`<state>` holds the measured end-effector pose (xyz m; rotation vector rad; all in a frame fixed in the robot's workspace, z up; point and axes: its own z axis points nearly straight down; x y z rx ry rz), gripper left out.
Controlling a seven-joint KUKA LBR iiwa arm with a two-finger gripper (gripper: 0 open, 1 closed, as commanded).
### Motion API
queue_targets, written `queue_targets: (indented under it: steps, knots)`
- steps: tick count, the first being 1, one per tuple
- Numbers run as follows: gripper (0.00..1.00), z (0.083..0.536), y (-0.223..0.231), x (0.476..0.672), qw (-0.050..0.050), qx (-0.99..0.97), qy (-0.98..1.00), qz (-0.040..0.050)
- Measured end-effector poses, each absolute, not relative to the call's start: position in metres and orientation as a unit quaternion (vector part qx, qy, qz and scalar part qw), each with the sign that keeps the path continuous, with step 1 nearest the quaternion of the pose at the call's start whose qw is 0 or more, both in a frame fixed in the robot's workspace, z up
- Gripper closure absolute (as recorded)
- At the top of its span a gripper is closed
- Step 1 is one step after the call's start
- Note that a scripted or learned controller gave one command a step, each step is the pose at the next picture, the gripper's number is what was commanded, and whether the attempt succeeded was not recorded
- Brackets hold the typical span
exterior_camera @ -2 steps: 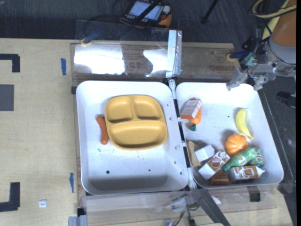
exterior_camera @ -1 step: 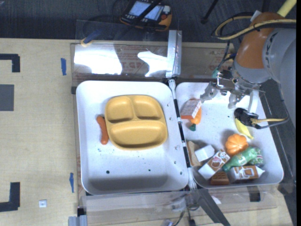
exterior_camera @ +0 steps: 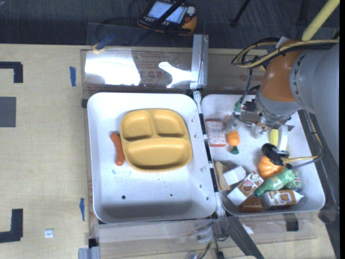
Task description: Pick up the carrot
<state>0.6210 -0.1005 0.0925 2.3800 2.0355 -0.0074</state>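
— Where is the carrot (exterior_camera: 233, 140) now?

— In the right bin (exterior_camera: 312, 198), near its left wall, just below my gripper (exterior_camera: 243, 117). Small, orange, a green stub at its lower end. It lies free on the bin floor, beside a flat red-and-white packet (exterior_camera: 215, 132).

— Is your gripper spread or pinched?

— I cannot tell; it is too dark and small to read.

— How would you take it?

— I'd say come straight down, close across the narrow middle, avoid the packet. It looks smooth and rounded, likely slippery plastic, so a centred grip matters.
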Motion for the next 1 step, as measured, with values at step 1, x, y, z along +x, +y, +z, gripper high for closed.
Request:
queue_targets:
  steps: [1]
  knots:
    - [0.00, 0.0858, -0.1244, 0.6224, 0.002, 0.742, 0.670, 0.0009]
